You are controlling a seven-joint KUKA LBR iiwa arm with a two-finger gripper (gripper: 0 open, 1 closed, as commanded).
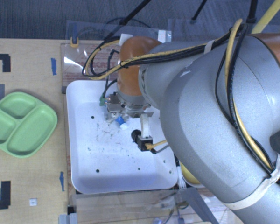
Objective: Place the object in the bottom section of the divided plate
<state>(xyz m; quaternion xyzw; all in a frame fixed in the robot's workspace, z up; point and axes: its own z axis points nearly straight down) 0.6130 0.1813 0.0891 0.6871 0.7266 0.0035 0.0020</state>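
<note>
A green divided plate (21, 123) lies on the wooden bench at the left, with two small sections at its upper left and one long section at its lower right. My gripper (119, 117) hangs low over the upper middle of the white bin (84, 167). A small blue and white thing (121, 121) sits right at the gripper's tip; whether it is held cannot be made out. The grey arm with its orange band (133, 55) covers the bin's right side.
A black part with a yellow cable (141, 140) hangs from the wrist just right of the gripper. Dark specks dot the bin floor. Black tape marks (4, 195) and blue tape strips (53, 65) mark the bench around the plate.
</note>
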